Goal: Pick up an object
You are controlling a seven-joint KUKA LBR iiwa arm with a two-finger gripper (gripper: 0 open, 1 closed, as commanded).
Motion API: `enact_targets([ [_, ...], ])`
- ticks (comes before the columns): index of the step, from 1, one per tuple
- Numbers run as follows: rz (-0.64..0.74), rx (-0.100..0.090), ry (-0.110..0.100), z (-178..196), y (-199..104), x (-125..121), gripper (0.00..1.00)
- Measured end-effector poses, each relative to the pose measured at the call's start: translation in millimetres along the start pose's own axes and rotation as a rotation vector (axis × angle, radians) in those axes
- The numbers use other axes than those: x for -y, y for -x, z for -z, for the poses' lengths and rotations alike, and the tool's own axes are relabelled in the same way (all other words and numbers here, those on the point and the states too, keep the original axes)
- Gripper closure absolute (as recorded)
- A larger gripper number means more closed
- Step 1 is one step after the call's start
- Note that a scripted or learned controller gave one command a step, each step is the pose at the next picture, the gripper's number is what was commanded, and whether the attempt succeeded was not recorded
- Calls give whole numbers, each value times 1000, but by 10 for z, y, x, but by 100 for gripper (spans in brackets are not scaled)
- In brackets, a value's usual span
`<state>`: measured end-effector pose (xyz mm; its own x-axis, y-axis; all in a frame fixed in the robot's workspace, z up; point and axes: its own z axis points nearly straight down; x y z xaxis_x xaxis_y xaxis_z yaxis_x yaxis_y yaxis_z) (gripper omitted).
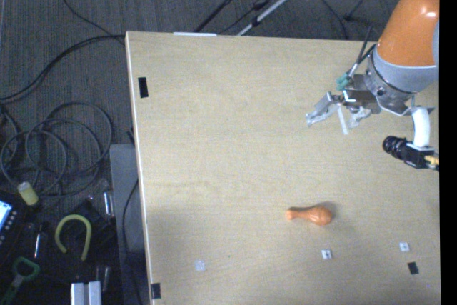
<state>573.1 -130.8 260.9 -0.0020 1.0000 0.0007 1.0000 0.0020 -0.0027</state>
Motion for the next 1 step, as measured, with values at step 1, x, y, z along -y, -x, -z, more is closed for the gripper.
enact_targets([
  [1,98,2,0,-487,412,-400,0],
])
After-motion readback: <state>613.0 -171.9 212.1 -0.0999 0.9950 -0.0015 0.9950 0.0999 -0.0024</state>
